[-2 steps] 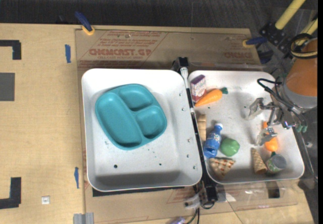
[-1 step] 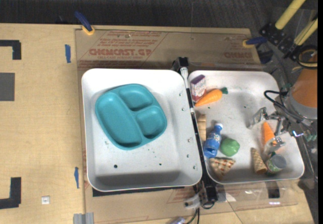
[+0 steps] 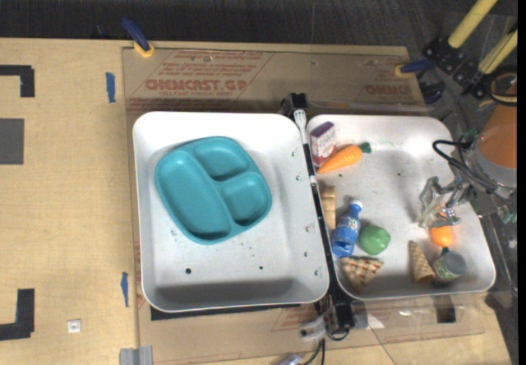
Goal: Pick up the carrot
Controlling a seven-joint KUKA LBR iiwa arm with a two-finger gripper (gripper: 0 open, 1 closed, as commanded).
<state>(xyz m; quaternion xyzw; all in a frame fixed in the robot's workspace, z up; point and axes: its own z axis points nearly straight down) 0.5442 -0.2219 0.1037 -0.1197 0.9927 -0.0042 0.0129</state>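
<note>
We see the orange plastic carrot w/ green tip (image 3: 341,158) lying in the right white bin (image 3: 394,129), near its upper-left corner, just beside a small purple-labelled box (image 3: 323,141). The metal two-finger gripper (image 3: 440,199) hovers by the bin's right wall, well apart from the carrot, just above a small orange ball (image 3: 442,235). Its fingers look spread, nothing btwn them. A green ball (image 3: 375,239) and blue bottle (image 3: 348,229) sit nearer the bin's middle.
</note>
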